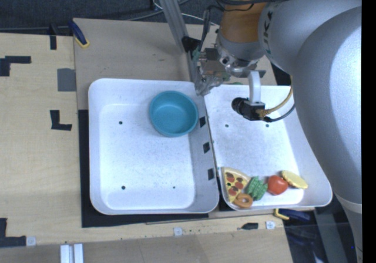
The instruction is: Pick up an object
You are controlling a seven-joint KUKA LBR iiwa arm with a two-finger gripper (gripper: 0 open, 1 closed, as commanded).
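Now | tool [202, 87] just beside blue bowl [173, 113], upper right | tool state: cannot tell

Fixed overhead camera, slanted down on both bins [106, 138], bench [35, 156]

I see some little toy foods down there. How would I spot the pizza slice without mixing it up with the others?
Find the right-hand white bin and follow its near edge to the row of toy foods. The pizza slice is leftmost, beside the green vegetable: a yellow wedge dotted with red.
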